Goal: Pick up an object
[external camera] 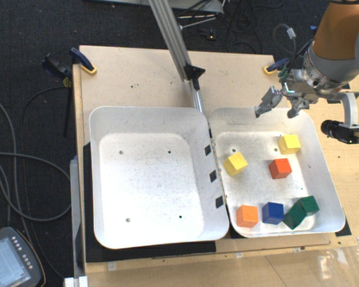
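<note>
Right bin [323,160] holds small coloured cubes [280,168].

One camera sits high above the bench [167,82] and looks down at a slant. It is far enough back to take in the whole bench top — both white bins, the left bin [146,175] and the right bin [275,178], side by side. The bench's far edge lies toward the top of the view, its near edge toward the bottom. The arm [338,34] comes in at the far right corner.
</note>
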`<state>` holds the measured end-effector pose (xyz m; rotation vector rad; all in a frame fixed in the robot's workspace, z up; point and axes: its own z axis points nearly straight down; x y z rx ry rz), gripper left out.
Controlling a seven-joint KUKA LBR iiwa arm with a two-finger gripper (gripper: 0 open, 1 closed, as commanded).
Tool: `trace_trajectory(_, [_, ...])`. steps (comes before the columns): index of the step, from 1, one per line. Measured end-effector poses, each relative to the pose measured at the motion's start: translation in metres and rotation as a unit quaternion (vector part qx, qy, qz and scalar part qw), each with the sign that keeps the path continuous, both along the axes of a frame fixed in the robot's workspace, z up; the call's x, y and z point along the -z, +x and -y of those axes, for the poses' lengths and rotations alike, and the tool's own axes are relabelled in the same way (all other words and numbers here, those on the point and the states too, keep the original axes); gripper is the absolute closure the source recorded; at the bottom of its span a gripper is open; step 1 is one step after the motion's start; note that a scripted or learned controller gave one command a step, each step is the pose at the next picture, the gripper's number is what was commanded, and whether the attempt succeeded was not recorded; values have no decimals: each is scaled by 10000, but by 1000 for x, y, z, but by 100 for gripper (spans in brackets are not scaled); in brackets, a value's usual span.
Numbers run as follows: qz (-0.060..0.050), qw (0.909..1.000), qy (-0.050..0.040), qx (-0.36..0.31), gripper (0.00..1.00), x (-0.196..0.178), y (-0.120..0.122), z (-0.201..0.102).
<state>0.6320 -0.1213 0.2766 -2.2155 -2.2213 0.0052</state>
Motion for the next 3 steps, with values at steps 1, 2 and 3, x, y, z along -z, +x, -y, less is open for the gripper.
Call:
trace_trajectory(1, [25, 10000, -4, -3, 0, -3, 1, 0])
trace_trajectory(2, [1, 10000, -3, -7, 0, 44, 8, -2])
trace_trajectory(3, [-2, 10000, -3, 17, 0, 90, 5, 4])
